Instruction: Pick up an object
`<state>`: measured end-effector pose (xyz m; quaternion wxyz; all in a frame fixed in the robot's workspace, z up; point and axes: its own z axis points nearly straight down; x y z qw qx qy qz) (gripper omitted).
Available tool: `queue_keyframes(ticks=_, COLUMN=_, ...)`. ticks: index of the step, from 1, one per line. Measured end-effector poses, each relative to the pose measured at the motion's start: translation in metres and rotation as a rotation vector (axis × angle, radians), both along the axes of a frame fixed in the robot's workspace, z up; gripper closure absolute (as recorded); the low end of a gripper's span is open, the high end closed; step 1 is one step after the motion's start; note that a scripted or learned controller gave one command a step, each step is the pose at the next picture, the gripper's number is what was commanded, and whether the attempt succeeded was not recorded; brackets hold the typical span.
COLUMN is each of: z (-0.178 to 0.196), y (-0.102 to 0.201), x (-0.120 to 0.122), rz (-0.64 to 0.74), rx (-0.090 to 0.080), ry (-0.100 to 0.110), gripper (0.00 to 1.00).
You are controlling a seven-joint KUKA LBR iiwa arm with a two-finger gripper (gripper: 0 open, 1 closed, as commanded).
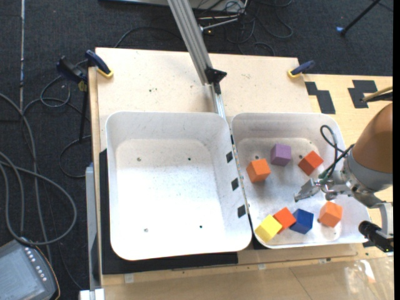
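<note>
Yellow cube (268, 228) is sitting at the near edge of the right bin (294, 122), touching a small orange cube (285, 217); a blue cube (302, 220) is lying just beside that one, on its right. Another orange cube (330, 214) is resting near the bin's right wall, just below the gripper (312, 191). Farther back, three more cubes are spreading across the bin floor: an orange one (258, 169) near the divider, a purple one (281, 154) behind it, and a red-orange one (310, 162) to the right. Arm (374, 157) is reaching in from the right, its orange band showing above the grey wrist. Gripper is hanging low over the bin floor between the red-orange cube and the blue cube, fingers pointing left; nothing is showing between them, and whether the jaws are open or closed cannot be told at this size. Left bin (119, 130) is lying alongside, touching the right one at the middle.
</note>
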<state>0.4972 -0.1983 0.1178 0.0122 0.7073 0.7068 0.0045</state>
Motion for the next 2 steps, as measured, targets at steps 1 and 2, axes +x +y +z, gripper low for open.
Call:
queue_keyframes(ticks=1, z=-0.023, y=0.0, x=0.001, rz=0.0, rx=0.011, ry=0.024, gripper=0.0)
queue_keyframes(ticks=2, z=-0.012, y=0.0, x=0.001, rz=0.001, rx=0.01, ry=0.021, gripper=1.0)
